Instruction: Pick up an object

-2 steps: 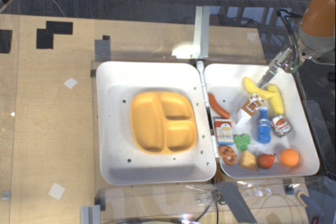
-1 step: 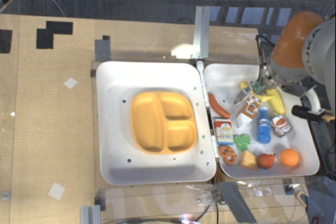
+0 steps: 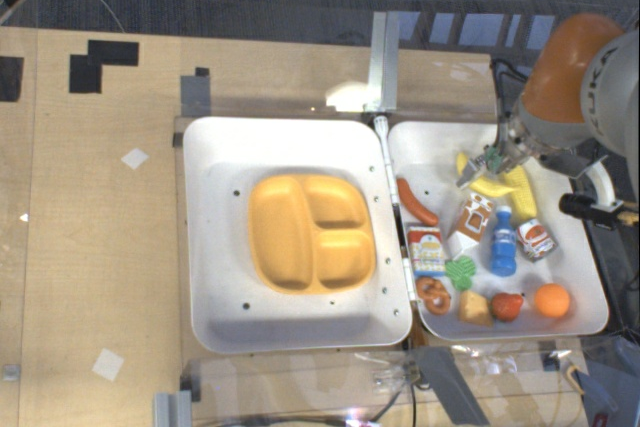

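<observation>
— Where's the gripper (image 3: pixel 487 161), relative to the corn (image 3: pixel 520 192)?
— Just above its upper-left end, low inside the right bin (image 3: pixel 420 140) — apparently placed for a grab there.
— Clamped on anything?
— Can't tell; too small, too cluttered to judge.
— And the rest?
— Below the corn: bottle (image 3: pixel 503 243), orange (image 3: pixel 551 301). Left of it: sausage (image 3: pixel 417 201). Crowded — risky for a clean pick.

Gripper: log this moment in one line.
gripper over right bin | at yellow item | grasp unconfirmed | tray in left bin
</observation>
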